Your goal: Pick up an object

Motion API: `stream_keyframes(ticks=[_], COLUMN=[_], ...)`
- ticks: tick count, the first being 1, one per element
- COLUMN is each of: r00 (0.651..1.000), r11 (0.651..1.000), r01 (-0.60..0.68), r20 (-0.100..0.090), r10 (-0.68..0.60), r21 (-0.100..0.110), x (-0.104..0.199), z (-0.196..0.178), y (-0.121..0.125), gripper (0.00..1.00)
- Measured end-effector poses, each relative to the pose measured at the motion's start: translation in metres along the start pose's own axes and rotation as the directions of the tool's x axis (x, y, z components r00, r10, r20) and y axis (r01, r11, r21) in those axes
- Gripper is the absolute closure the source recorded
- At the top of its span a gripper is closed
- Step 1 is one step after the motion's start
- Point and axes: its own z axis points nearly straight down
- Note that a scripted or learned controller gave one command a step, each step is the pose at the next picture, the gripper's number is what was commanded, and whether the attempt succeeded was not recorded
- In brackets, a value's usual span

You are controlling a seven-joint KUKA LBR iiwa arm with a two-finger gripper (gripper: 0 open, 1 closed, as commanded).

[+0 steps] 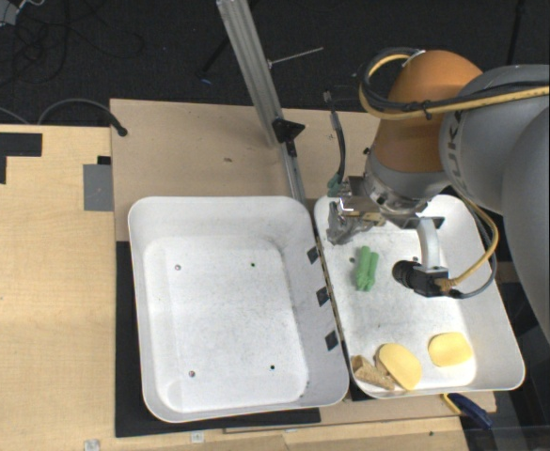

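Note:
My gripper (pixel 342 225) hangs over the back left part of the right bin (pixel 486 369), under the orange-banded wrist. A green object (pixel 365 269) lies on the bin floor just in front and to the right of the fingertips, apart from them. Two yellow objects (pixel 399 365) (pixel 449 349) sit near the bin's front edge, with a small tan piece (pixel 372 375) beside the left one. Nothing shows between the fingers.
The left bin (pixel 162 252) stands beside the right one, with dark clips on the shared rim. A slanted metal rail (pixel 256 73) rises behind the bins. A black cable fitting (pixel 420 278) hangs from the arm over the right bin.

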Motion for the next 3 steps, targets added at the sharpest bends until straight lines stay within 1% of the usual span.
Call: stream_keyframes(ticks=[1,2,3], r00=[1.000,1.000,1.000], r11=[1.000,1.000,1.000], r01=[0.000,0.000,0.000], r20=[0.001,0.001,0.003], r10=[0.000,0.000,0.000], r21=[0.000,-0.004,-0.001], x=[0.046,0.093,0.091], z=[-0.006,-0.022,-0.021], y=[-0.007,0.003,0.002], gripper=[1.00,1.00,0.00])
